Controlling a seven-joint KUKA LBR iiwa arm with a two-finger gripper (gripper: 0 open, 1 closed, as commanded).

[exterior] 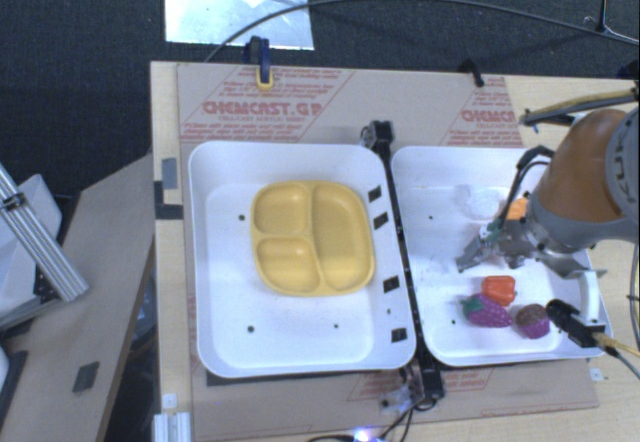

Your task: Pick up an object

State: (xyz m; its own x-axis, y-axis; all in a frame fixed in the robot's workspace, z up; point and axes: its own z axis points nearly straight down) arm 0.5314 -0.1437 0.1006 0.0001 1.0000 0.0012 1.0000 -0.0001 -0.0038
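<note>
You see the arm [590, 180] reaching in over the right bin [440, 330], its gripper [487, 248] low near the bin's middle. You cannot tell how wide the claw stands, nor whether anything sits in it. Just beside it, toward the bin's near edge, lies an orange-red toy pepper [499, 289]. Touching that, nearer the edge, lies a purple bunch of toy grapes [486, 311], and close to the near right corner a dark plum-coloured piece [532, 320]. In the left bin [230, 330], a yellow divided plate [311, 236] sits at the middle.
</note>
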